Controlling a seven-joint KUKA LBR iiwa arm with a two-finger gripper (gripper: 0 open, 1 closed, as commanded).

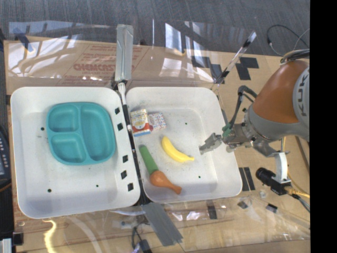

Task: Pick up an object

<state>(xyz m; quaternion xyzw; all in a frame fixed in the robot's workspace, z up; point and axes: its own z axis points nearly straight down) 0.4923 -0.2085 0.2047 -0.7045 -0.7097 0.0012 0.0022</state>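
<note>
A: Where is the gripper (209, 144)?

B: Over the right bin (202, 96), near its right wall, reaching in from the right. The grey arm with its orange band (281, 91) sits outside that wall. Nothing lies between the fingers. Whether they stand apart or together I cannot tell; they are small and grey against the white floor.

A: What is closest to it?

B: The yellow banana (176, 151), just to its left, lying at a slant in the middle of the bin. A strip of bare white floor separates them; they are apart.

A: And further out?

B: A carrot-like toy with a green top and orange body (158, 172) lies along the left part of the bin, its orange end near the front wall. At the back left, against the divider between the bins, sit a small carton (139, 122) and a small patterned packet (157, 122), side by side and touching or nearly so.

A: Open room?

B: The back right quarter of the right bin is bare floor, and so is the front right corner below the gripper. The left side is crowded against the divider.

A: The other bin?

B: The left bin (31, 194) holds a teal divided plate (81, 132) toward its back, well apart from the gripper. Bare floor rings the plate, widest along the front.
</note>
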